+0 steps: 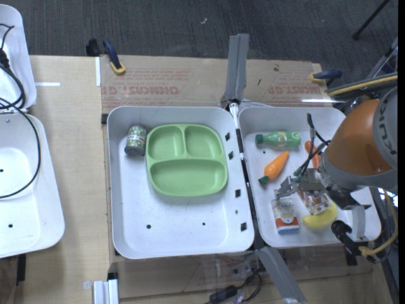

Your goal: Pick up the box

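Gripper (292,189) above box (286,215), its label unreadable

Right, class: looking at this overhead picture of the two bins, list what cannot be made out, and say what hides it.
- Gripper, camera view: its fingers blend into clutter above the box; open or shut unclear.
- Box: label print too small to read.
- Banana: partly covered by a packet and the arm.
- Small can in the left bin: label too small.

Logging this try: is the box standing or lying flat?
Lying flat: the box shows its broad face on the right bin floor.
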Controlling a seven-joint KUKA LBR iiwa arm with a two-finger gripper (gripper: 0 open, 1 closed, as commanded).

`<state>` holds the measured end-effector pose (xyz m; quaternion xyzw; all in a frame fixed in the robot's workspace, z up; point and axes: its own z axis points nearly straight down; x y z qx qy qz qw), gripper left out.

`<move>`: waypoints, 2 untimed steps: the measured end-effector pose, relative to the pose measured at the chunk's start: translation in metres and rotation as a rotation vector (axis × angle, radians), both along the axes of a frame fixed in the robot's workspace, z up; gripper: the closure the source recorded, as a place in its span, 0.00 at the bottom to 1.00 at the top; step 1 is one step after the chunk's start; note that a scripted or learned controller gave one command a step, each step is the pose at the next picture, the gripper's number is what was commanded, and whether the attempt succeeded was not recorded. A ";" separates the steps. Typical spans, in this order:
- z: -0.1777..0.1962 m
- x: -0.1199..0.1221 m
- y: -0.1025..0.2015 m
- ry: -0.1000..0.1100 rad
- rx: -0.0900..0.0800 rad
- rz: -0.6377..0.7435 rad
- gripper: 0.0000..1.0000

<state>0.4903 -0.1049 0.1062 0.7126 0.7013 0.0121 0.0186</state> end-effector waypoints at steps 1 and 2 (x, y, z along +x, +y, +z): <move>0.000 -0.002 0.007 0.003 -0.006 0.028 0.00; 0.010 -0.001 0.003 0.002 -0.011 0.024 1.00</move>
